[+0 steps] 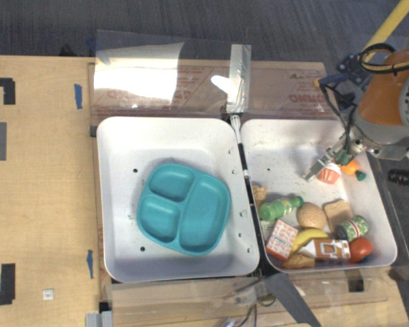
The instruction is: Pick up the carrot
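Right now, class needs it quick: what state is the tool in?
Tool: over the right bin, at the carrot; open or closed cannot be told.

Small orange carrot (354, 168) in right bin

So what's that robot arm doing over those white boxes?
The arm's gripper is down in the right-hand bin, right by a small orange carrot with a green tip, which it is meant to pick up. Whether it has hold of it is unclear. More toy food is heaped at the bin's near end, and a teal divided plate sits in the left bin.
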`<state>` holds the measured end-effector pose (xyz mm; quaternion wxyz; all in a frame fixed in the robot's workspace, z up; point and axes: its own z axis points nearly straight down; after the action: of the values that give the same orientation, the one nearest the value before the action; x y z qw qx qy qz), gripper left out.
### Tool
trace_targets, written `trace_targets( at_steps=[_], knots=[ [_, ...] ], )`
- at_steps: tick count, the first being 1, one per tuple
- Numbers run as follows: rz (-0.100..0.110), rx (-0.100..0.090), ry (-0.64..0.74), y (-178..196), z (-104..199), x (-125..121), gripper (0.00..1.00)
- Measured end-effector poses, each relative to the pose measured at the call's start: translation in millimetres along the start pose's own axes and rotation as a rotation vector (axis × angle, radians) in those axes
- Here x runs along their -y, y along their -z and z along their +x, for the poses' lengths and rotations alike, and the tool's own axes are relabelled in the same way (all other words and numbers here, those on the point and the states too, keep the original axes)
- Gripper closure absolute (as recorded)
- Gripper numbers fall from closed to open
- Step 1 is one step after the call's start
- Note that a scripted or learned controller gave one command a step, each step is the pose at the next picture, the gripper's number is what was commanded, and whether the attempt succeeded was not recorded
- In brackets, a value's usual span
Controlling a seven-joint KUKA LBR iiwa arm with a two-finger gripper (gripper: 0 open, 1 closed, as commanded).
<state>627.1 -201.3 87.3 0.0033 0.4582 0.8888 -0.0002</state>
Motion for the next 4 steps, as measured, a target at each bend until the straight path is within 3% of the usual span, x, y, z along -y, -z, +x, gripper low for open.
trace_targets(
  at_steps=[1,2,3,4],
  knots=[
    [-0.009,-0.006,0.165,1.3,4.1,31.1,0.0],
    [-0.012,0.005,0.166,14.3,1.4,29.6,1.0],
    [-0.005,0.001,0.057,80.6,54.7,3.0,1.0],
    [-0.001,-0.005,0.562,25.6,89.6,32.4,1.0]
  ],
)
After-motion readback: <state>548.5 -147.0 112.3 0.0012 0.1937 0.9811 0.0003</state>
